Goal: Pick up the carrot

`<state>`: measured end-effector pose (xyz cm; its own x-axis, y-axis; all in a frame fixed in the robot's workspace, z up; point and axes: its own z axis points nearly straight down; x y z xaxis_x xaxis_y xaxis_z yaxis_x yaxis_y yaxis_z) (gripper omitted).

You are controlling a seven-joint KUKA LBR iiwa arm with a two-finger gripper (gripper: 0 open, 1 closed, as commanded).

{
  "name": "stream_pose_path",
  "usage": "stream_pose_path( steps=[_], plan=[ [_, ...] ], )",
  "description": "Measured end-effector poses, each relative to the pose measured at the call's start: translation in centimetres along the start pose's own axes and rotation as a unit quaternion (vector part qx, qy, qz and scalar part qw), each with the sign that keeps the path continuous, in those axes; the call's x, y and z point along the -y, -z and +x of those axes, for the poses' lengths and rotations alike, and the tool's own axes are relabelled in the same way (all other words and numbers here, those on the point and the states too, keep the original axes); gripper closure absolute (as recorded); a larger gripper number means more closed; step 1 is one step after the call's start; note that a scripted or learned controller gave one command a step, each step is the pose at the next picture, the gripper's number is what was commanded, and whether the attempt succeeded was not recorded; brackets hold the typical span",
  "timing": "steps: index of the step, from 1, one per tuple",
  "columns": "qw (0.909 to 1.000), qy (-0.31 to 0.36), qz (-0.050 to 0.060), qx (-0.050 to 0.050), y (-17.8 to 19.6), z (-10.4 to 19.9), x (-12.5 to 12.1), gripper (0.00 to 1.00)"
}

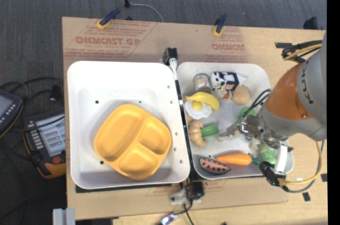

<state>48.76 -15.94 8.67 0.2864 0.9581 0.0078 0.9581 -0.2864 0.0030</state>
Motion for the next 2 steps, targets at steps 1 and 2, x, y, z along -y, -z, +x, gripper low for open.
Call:
stream_pose_path(
  steps=[1, 2],
  plan=[
    [0.9954, -0.095, -0.001, 0.0, 0.0, -0.7, -0.2, 0.0],
    [0.9949, 0.101, -0.005, 0.009, 0.1, 2.1, 0.7, 0.0]
  ],
)
